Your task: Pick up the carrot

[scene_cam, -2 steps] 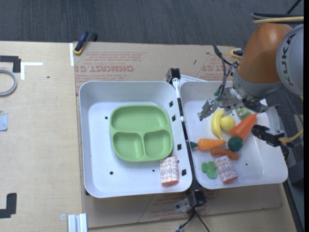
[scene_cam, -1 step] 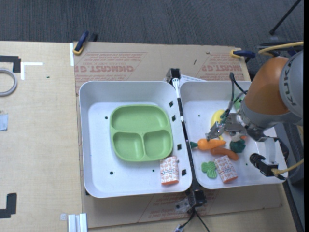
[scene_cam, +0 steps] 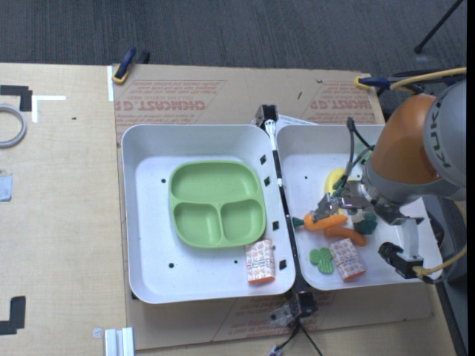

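Note:
An orange carrot (scene_cam: 327, 223) lies in the right bin (scene_cam: 306, 170), near its middle and pointing left. A second orange piece (scene_cam: 348, 233) lies just behind it to the right. My gripper (scene_cam: 325, 212) is down in this bin, directly over the carrot's upper side and touching or nearly touching it. The grey arm with its orange band (scene_cam: 407, 150) comes in from the right and hides the bin's right part.
Around the carrot are a yellow item (scene_cam: 335, 179), a green toy (scene_cam: 321, 258) and a small carton (scene_cam: 347, 259). The left bin (scene_cam: 148, 221) holds a green divided plate (scene_cam: 217, 203) and another carton (scene_cam: 260, 262). The divider wall (scene_cam: 279, 191) runs between the bins.

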Controlling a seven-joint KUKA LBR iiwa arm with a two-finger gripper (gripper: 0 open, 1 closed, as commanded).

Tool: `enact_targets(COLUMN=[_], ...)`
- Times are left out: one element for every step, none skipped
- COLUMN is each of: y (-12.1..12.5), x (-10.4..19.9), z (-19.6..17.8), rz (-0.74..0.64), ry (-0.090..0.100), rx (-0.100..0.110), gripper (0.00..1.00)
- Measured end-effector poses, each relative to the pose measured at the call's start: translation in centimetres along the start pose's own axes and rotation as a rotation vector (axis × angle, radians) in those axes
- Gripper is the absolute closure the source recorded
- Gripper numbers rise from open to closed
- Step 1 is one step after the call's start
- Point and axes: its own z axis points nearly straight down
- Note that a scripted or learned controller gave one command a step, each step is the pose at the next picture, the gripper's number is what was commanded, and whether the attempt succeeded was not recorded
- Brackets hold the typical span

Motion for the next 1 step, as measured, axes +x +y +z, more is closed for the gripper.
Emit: enact_targets(y=[1.74], x=[0.18], z=[1.87], rz=[0.079], ry=[0.007], rx=[-0.016], gripper=[0.0])
